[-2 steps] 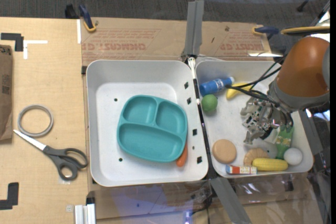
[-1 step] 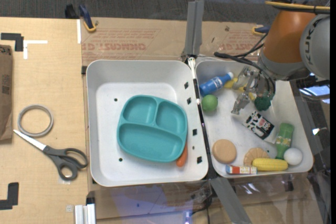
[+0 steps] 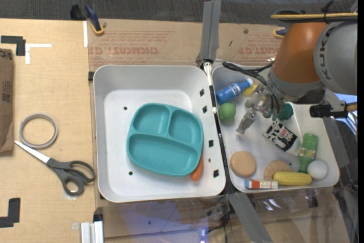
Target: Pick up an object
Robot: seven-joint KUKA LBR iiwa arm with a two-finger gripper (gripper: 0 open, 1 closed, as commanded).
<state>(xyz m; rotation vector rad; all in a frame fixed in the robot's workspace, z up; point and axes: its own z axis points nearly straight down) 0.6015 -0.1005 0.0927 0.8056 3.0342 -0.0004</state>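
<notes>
The gripper (image 3: 250, 116) hangs empty with its fingers apart over the right bin (image 3: 330, 148), so the green ball (image 3: 227, 111) just beside it looks the likeliest pick: centre over it and drop straight, clear of the blue bottle (image 3: 234, 90)
</notes>
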